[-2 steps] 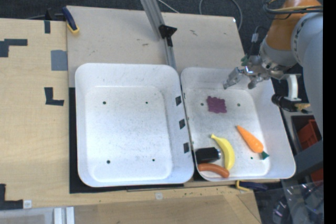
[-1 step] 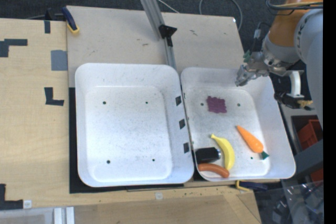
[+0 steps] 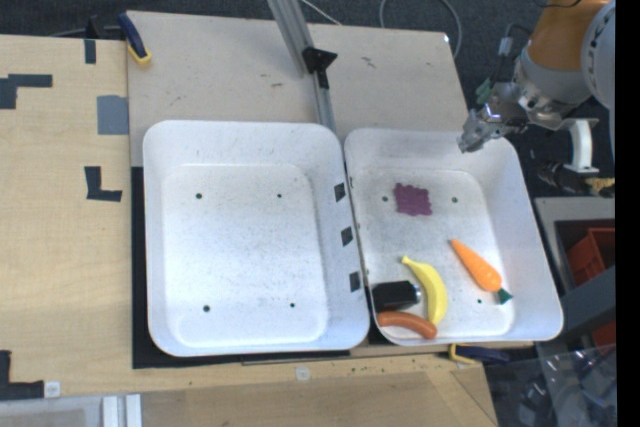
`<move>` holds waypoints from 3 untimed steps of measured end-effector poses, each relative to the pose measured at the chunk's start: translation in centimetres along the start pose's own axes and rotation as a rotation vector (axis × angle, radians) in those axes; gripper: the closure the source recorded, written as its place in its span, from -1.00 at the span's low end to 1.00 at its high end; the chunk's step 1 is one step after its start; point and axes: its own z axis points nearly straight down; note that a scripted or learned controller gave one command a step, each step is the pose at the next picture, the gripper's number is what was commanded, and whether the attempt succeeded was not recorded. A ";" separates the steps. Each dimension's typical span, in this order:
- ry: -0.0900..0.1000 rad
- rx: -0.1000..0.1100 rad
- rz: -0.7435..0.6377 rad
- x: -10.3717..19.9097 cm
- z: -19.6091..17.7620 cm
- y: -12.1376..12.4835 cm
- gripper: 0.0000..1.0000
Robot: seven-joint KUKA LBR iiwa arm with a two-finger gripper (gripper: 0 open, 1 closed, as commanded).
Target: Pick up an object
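Camera view first: the right bin [image 3: 520, 205] serves as the landmark. Inside it lie five things: a purple grape bunch [image 3: 412, 200] near its middle, an orange carrot [image 3: 476, 266] toward its near right side, a yellow banana [image 3: 428, 287] just left of the carrot, a black block [image 3: 393, 295] touching the banana's left side, and a red-orange sausage [image 3: 407, 323] against its near rim, just below the block. The jaws [image 3: 474, 137] hang over the bin's far right corner, at the rim, well apart from all five; whether they are released or clenched cannot be told, and nothing shows between them. Judging by this, no pick is done: choosing a thing, descending, closing and lifting all appear left to do.
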 end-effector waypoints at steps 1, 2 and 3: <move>0.000 0.000 0.001 0.0 -3.6 0.1 1.00; 0.003 0.004 -0.003 4.3 -4.4 -2.0 1.00; 0.003 0.006 -0.004 9.3 -5.3 -4.1 1.00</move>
